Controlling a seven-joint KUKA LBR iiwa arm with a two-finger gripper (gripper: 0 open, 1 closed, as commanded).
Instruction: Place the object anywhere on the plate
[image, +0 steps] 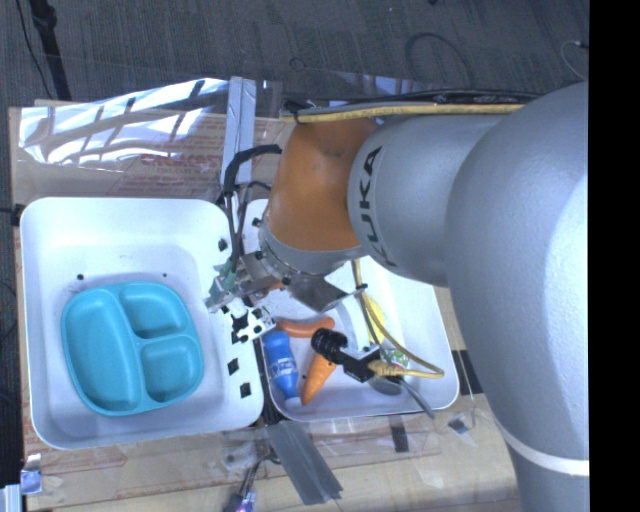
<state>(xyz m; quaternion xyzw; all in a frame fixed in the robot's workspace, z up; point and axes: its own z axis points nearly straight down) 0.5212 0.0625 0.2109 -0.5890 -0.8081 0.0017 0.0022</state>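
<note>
Lying in the right bin (441, 335) by its left wall: orange carrot-shaped object (318, 377), blue bottle (280, 366) just beside it. Teal plate (100, 350) sits in the left bin (45, 235). Gripper (232, 288) hangs over the divide between bins; jaw state can't be told.

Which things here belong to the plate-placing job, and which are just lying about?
Job:
- blue divided plate, in the left bin
- gripper, over the edge where the two bins meet

Lying about (the task names no object, so either could be it):
- blue tube, in the right bin
- orange carrot-shaped piece, beside the tube
</note>
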